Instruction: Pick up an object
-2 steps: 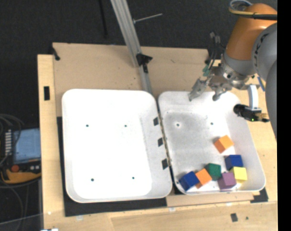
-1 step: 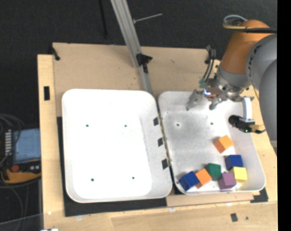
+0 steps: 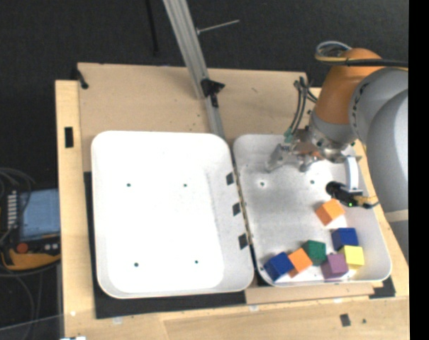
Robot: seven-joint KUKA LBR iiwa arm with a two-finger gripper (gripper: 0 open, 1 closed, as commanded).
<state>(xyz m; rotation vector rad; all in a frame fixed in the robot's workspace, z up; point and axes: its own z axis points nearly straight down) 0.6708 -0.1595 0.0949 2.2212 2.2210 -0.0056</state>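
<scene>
A: Where is the tool [image 3: 293, 156] right now?

B: Over the far part of the right bin [image 3: 271, 211], near its back wall. The arm [image 3: 342, 101] comes in from the right, with the orange band above the wrist.

A: Are its fingers open or shut?

B: They look spread apart, one pointing left and the other down toward the bin floor, with nothing between them (the view is small there, so I read it as open and no more).

A: And the things to pick up?

B: All in the right bin, toward its near right corner and well apart from the tool. An orange block [image 3: 330, 211] sits alone, farther back than the rest. Nearer the front lie a blue block [image 3: 344, 237], a yellow block [image 3: 354, 255] just in front of it, and a purple block [image 3: 335, 265] beside the yellow one. Left of those sits a green block [image 3: 315, 250], then a second orange cube [image 3: 300, 260], then a blue cube [image 3: 279, 265] close to the front wall.

A: Do they touch?

B: The front ones lie packed close; the green block, the orange cube and the blue cube seem to touch in a row, though I cannot be sure.

A: The left bin?

B: The left bin [image 3: 164, 211] is white like the other, and both stand side by side on the desk [image 3: 143, 98].
</scene>
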